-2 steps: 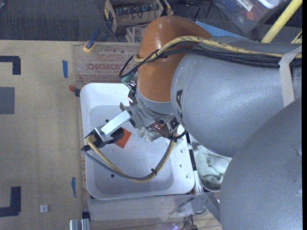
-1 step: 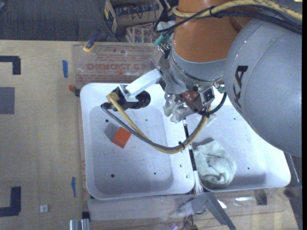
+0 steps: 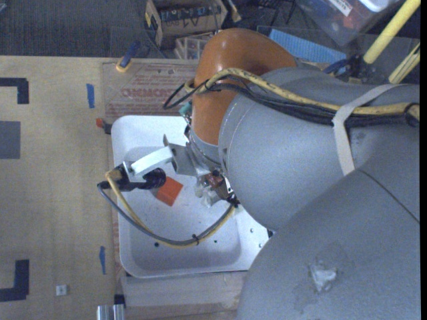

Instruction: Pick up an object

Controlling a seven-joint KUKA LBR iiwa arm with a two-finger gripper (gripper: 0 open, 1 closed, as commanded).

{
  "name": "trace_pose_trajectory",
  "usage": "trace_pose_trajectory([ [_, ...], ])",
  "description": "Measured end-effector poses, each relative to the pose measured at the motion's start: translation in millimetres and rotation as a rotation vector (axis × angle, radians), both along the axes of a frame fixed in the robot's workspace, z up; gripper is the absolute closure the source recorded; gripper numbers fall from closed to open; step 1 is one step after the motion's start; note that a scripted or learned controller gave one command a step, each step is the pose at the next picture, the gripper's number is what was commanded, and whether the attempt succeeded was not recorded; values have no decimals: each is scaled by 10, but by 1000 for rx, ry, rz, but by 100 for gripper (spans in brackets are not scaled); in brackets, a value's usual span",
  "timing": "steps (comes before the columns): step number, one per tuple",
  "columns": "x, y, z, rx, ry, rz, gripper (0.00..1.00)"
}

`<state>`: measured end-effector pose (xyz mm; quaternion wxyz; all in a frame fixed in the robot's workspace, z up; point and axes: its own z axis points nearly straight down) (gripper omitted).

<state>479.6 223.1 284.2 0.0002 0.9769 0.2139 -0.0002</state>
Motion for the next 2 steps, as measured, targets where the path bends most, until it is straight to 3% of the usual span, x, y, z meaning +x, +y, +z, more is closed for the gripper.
trace_pose_trajectory([
  [1, 2, -2, -172, 0, -1, -234, 100],
  [2, 14, -15, -74, -1, -3, -238, 100],
])
